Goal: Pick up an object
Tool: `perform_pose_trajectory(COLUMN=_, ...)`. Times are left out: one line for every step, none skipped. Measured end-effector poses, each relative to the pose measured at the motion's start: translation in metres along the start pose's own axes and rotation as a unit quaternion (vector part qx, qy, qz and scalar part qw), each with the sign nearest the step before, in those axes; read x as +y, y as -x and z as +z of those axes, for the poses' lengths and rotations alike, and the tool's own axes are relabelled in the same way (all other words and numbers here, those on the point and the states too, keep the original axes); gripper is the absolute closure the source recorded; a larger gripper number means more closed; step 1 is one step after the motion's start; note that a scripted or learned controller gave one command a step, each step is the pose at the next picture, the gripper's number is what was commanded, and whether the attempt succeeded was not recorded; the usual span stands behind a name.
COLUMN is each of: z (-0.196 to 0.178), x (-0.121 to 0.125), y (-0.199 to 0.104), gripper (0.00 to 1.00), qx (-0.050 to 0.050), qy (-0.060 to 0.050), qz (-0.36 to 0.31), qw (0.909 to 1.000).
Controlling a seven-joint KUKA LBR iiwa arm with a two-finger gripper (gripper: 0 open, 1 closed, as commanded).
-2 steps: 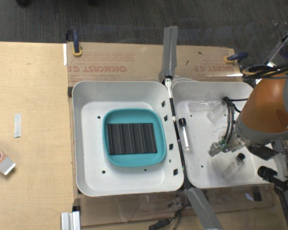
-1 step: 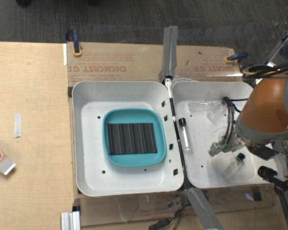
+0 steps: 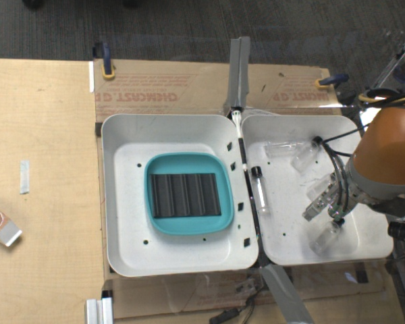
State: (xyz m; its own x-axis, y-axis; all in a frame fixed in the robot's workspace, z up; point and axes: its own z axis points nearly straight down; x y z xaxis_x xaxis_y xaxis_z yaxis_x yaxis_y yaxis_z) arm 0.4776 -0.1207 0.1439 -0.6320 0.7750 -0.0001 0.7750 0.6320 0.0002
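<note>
Far left of gripper: teal tray (image 3: 187, 194) sits flat, centred in left bin (image 3: 121, 248), dark ribbed insert up; likely parked there as spare candidate.

Nearer, left of gripper: slim pen-like tube (image 3: 258, 187) lies along divider in right bin (image 3: 283, 248).

Up-left of gripper: clear plastic pieces (image 3: 293, 152), hard to make out.

Gripper (image 3: 327, 208) low over right bin floor amid clear plastic; opening and any hold: cannot tell.
</note>
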Motion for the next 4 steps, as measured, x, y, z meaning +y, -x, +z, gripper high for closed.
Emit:
perform_pose_trajectory(z=-0.009, x=0.0, y=0.001, gripper=1.0, qx=-0.001, qy=0.001, qz=0.002, qw=1.0)
perform_pose_trajectory(z=-0.009, x=0.0, y=0.001, gripper=0.0, qx=0.0, qy=0.001, qz=0.002, qw=1.0)
perform_pose_trajectory(z=-0.009, x=0.0, y=0.001, gripper=0.0, qx=0.0, qy=0.001, qz=0.002, qw=1.0)
perform_pose_trajectory(z=0.053, x=0.013, y=-0.018, gripper=0.0, qx=0.001, qy=-0.001, qz=0.111, qw=0.9938)
